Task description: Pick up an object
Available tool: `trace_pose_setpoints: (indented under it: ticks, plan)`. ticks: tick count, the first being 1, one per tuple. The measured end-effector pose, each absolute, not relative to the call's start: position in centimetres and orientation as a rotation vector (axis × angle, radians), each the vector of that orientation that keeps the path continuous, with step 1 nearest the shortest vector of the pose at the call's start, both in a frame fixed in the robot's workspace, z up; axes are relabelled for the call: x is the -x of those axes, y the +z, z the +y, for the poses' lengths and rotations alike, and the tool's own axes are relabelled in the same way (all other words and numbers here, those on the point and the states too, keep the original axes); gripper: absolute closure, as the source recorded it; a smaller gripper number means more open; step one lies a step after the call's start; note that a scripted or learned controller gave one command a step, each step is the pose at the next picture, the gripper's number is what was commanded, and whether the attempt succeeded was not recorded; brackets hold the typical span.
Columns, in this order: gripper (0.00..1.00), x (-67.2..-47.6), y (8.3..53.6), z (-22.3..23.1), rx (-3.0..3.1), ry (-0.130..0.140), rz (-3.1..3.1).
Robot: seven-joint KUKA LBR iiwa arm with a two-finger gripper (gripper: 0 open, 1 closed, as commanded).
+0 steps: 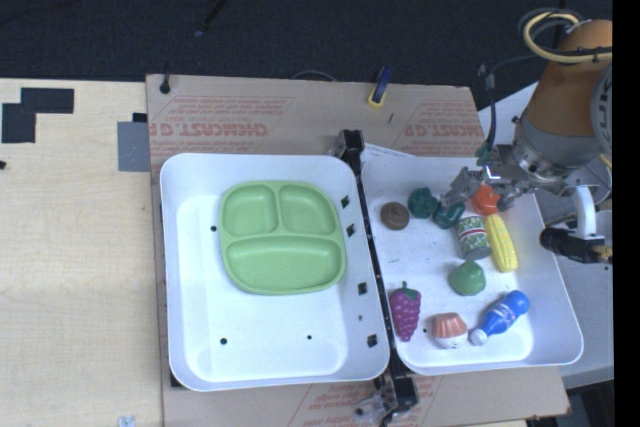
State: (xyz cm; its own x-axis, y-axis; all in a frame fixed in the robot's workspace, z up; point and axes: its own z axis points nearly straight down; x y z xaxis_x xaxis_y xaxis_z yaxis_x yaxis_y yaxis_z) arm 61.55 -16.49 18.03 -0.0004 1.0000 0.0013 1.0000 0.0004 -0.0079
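My gripper (482, 187) hangs low over the upper right part of the right bin (560, 340). Right under it lies a small orange-red object (486, 201), partly covered by the gripper. Close by are a teal toy (428, 204), a small labelled can (470, 236) and a yellow corn cob (501, 243). Farther left sits a brown round piece (395, 215). Toward the front lie a green round fruit (466, 278), purple grapes (405, 310), a pink-orange cupcake (448, 328) and a blue bottle (501, 314).
The left bin (190, 335) holds a green divided plate (282, 237). A black divider (365, 255) runs between the two bins. The arm's grey body with its orange band (570, 105) stands over the right bin's far right edge, with cables beside it.
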Motion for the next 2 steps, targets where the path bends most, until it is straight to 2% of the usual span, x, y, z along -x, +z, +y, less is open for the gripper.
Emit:
trace_pose_setpoints:
  ticks: [2]
  plan:
    - [0.0, -61.1, 8.4, -16.4, 2.216, 0.005, -2.218]
